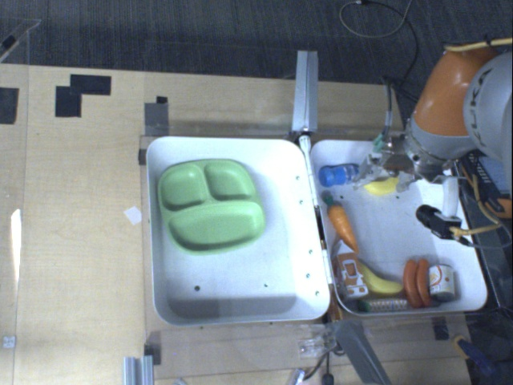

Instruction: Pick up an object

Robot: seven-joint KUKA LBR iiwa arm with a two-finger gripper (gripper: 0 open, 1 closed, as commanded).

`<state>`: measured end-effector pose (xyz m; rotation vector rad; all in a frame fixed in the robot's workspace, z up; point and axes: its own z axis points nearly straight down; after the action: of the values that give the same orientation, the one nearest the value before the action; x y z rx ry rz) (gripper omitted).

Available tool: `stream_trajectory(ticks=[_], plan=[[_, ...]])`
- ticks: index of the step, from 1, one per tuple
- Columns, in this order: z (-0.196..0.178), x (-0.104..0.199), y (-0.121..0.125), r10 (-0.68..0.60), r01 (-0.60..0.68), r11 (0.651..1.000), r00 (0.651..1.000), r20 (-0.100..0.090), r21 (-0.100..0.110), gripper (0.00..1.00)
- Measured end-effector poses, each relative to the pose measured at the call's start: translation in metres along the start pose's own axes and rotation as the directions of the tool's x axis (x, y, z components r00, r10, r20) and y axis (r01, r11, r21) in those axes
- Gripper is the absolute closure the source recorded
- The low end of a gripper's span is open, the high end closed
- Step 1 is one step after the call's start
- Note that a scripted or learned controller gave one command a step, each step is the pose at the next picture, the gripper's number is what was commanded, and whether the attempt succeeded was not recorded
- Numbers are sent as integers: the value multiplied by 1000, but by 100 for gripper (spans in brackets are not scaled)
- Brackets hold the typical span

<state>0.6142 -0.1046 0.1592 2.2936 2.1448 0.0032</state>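
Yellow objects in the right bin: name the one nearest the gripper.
The small yellow piece by the far wall, right under the gripper. The yellow banana lies at the near wall beside the carton.

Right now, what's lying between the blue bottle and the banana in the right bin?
In the camera view, the orange carrot lies between the blue bottle and the banana, with a small carton just below the carrot.

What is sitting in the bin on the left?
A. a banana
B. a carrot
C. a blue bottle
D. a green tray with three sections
D: the green divided tray lies alone in the left bin, while the carrot, blue bottle and banana are all in the right bin.
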Motion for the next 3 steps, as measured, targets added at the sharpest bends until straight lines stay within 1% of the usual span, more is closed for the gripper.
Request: stream_trajectory(ticks=[1,2,3], plan=[[45,-17,53,-211,211,977,978,1,-18,0],[71,3,57,44,-44,999,999,1,-7,0],[58,5,59,39,-39,999,999,2,-13,100]])
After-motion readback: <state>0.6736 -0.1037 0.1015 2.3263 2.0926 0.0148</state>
